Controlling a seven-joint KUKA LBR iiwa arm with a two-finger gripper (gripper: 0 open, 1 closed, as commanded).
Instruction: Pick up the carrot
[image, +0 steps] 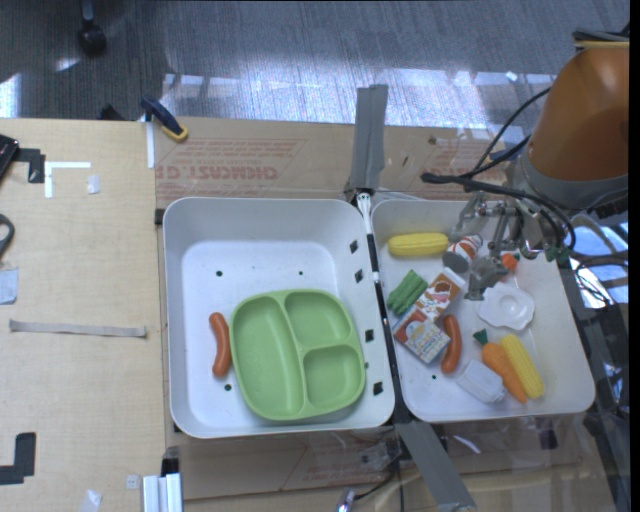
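While hanging over the back of the right bin (570, 395), the gripper (487, 268) is hovering low above the clutter, gripping nothing visible; how wide it is standing cannot be told. Looking like the approach step, not yet the grasp. Needing next a shift toward the near right corner and a drop onto the carrot (503, 369). Lying there well apart from the gripper, orange and slanted, touching a corn cob (524, 366), with a white dish (506, 309) sitting between and a sausage (453, 345) nearby.
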